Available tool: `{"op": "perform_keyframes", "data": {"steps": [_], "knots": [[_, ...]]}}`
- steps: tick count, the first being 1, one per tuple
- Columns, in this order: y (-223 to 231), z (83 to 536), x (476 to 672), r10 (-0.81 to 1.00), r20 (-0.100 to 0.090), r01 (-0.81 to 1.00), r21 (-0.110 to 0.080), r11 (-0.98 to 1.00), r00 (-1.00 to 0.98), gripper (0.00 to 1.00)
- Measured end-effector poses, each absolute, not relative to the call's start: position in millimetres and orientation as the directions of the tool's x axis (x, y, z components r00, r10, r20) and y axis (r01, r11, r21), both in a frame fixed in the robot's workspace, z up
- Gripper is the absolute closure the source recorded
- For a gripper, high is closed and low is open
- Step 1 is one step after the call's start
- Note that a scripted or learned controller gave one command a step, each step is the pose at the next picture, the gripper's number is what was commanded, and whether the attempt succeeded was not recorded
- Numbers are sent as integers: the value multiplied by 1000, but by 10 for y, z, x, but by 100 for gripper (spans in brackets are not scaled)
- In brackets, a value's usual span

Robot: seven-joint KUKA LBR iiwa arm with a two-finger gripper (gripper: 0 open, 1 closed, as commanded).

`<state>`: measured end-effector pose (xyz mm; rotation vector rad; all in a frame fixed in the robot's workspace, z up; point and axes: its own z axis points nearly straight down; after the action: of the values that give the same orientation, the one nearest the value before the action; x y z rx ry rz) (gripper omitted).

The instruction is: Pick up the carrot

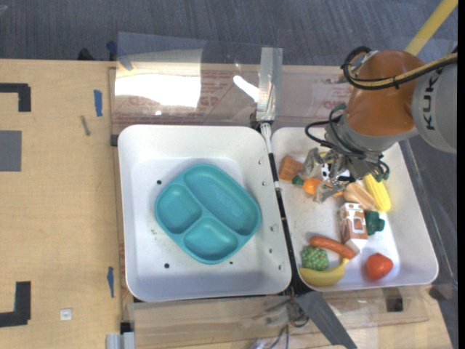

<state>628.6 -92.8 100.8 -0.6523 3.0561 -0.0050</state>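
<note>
A small orange carrot (311,187) lies in the upper left part of the right bin (414,231), close to the divider between the bins. My gripper (328,177) hangs low over the bin just right of the carrot, under the arm's orange wrist band (381,93). Its tip is right beside the carrot, and whether they touch is unclear. The wrist hides part of the bin floor behind the gripper.
Around the gripper lie a brown piece (289,168), a yellow corn cob (377,193), a tan cone (358,195) and a small carton (354,222). Nearer the front are a long red-orange piece (333,246), a banana (324,273) and a tomato (378,266). The left bin (145,267) holds a teal divided plate (208,211).
</note>
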Motion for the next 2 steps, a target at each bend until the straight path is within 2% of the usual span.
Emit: {"op": "perform_keyframes", "data": {"steps": [1, 2], "knots": [[-390, 1918, 6143, -390, -18, -390, -5, 921, -921, 100], [-269, 2872, 6694, -215, -18, -215, -2, 977, -976, 100]]}}
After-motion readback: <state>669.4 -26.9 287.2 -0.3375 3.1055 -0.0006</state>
